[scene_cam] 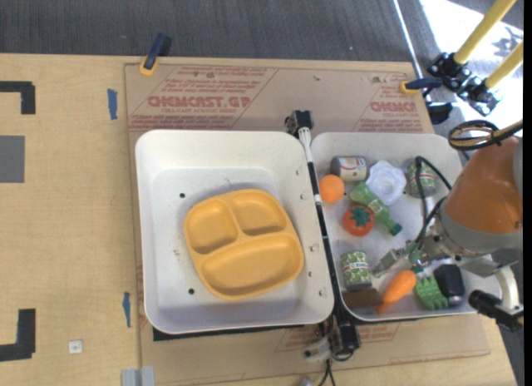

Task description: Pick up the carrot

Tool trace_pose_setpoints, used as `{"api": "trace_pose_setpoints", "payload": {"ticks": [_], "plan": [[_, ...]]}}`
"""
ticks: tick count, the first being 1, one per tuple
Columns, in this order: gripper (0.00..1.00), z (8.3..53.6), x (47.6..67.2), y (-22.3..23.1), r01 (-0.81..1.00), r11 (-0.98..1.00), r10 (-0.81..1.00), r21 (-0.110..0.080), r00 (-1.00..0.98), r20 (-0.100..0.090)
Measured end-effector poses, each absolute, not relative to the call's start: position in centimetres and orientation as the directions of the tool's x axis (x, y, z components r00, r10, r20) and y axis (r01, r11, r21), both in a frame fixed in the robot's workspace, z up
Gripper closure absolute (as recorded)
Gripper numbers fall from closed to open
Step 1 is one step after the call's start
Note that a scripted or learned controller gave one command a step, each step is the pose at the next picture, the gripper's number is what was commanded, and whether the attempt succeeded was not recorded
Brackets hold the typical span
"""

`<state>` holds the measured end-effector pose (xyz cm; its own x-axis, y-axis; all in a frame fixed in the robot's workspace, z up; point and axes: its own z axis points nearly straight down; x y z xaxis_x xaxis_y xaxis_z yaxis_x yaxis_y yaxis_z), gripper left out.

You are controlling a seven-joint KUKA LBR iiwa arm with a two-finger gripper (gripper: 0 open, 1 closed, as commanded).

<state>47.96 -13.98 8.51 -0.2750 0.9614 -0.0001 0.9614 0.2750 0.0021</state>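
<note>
Bench (66,210): we are seeing brown cardboard under two white bins.
Around carrot (398,287): cans, broccoli (430,292) are crowding it.
Gripper (416,255): finger state, we cannot tell.

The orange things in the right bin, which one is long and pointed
The carrot, near the bin's front edge, long and tapered to a point. The orange ball by the divider is round, and the tomato is round and red-orange.

1. Carrot (398,287) is hemmed in: green leafy toy (431,293) touching at 3 o'clock, brown item (362,298) at 9, green can (356,268) at 10.
2. Right bin wall (416,315) is close at 6.
3. Arm (486,210) covers the 2 o'clock side.
4. Bare floor shows at 12, below the tomato (360,220).
5. Left bin (158,210): bare rim strip around yellow tray (243,243).
</note>
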Motion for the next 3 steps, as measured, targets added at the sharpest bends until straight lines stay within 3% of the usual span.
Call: {"api": "trace_pose_setpoints", "payload": {"ticks": [1,2,3], "plan": [[0.0,8.5,48.0,-14.0,0.961,0.275,0.961,0.002,-0.275,0.0],[0.0,8.6,48.1,-11.2,0.684,0.73,0.684,0.002,-0.73,-0.003],[0.0,11.4,54.3,-14.7,0.612,0.791,0.612,0.002,-0.791,-0.005]]}}
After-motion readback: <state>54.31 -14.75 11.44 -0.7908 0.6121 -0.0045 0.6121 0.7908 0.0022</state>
